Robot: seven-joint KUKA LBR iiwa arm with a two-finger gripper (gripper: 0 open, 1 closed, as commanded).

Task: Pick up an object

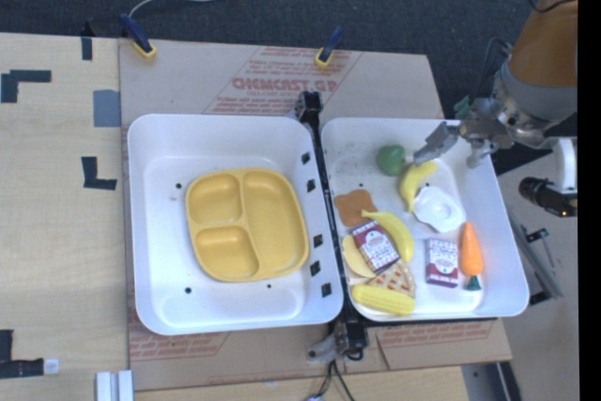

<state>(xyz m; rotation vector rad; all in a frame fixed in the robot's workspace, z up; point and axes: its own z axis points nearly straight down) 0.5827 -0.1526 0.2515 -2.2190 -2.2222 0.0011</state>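
Note:
My gripper (457,148) hangs over the far right part of the right bin (498,230), its fingers spread apart with nothing between them. Just left of it lies a green ball-like object (391,159), and below it a yellow banana (416,182) beside a white rounded piece (438,208). Further toward the front are an orange carrot (470,250), a small red carton (441,261), a second red carton (376,247) on another banana (394,230), a brown toast slice (354,206), a waffle wedge (394,280) and a corn cob (382,300).
The left bin (150,230) holds a yellow divided plate (247,223). A black divider clip line (317,192) runs between the bins. The arm's grey and orange body (545,52) rises at the right. Yellow clamps (138,36) hold the cardboard at the back.

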